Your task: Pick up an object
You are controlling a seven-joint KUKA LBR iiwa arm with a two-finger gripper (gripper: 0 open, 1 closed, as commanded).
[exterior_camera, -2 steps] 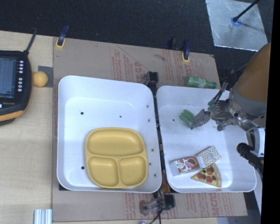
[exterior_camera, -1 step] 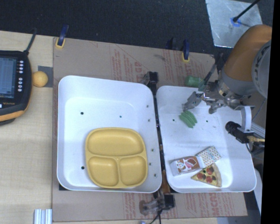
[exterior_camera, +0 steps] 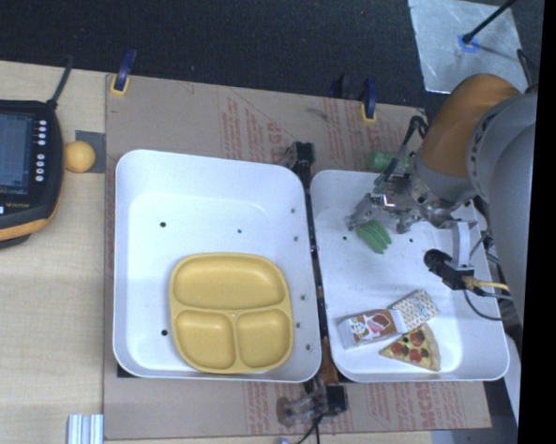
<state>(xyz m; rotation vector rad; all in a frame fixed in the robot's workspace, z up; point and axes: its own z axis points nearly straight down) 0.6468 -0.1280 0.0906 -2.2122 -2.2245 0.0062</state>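
One arm bent low over right bin; end effector at green object, grip indiscernible.

Even overhead light flooding scene; two shallow white plastic bins glaring slightly, casting soft short shadows; overall image looking mildly soft, grainy; dark floor at top underexposed.
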